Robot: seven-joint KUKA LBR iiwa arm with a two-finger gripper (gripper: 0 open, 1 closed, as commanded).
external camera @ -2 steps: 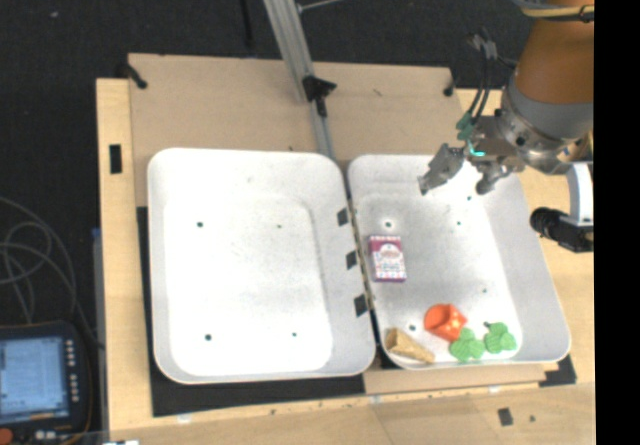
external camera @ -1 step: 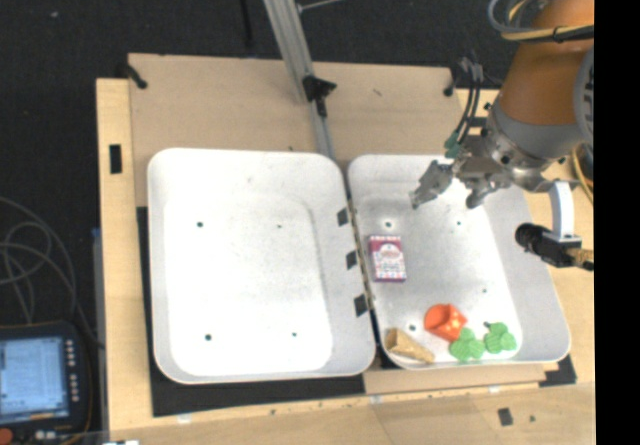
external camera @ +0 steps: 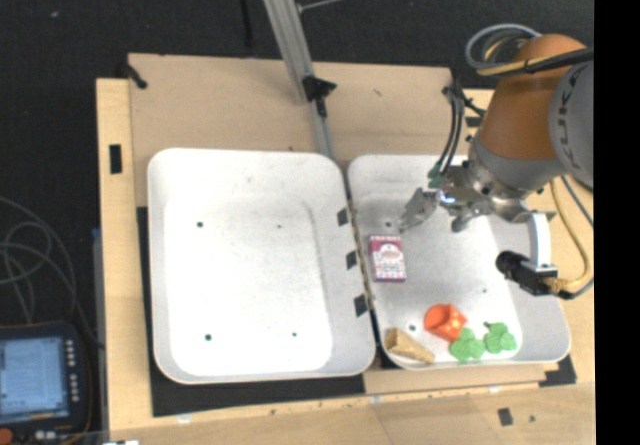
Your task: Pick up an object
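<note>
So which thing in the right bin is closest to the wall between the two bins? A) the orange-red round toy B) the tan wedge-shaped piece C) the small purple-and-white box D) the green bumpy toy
C: the small purple-and-white box lies right beside the dividing wall in the right white bin, while the tan wedge-shaped piece, orange-red round toy and green bumpy toy sit farther along the near edge.
</note>
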